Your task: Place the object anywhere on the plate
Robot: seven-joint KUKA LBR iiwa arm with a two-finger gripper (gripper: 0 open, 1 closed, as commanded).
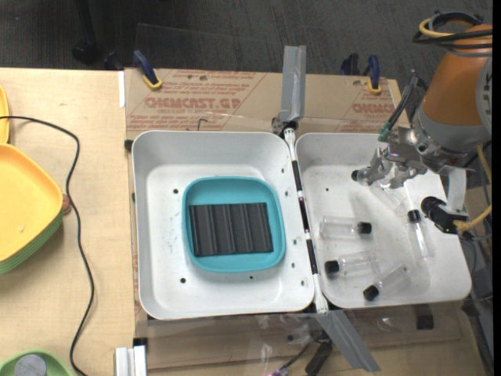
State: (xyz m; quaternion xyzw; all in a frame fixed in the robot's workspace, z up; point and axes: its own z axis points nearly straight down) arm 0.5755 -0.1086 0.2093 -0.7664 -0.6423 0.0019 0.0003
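Vials (348, 228) of clear plastic with black caps lie scattered in the right bin (462, 284), four of them, well apart from the teal plate (232, 268) with the dark ribbed centre in the left bin (156, 210). Both white bins stand side by side on the desk (63, 288). The jaws (374, 172) hover over the right bin's far part, above the vials, and I cannot tell if they are released or clenched.

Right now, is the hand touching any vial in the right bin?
Apart. The camera view shows the hand over bare floor near the right bin's back wall, with white showing between it and the nearest vial.
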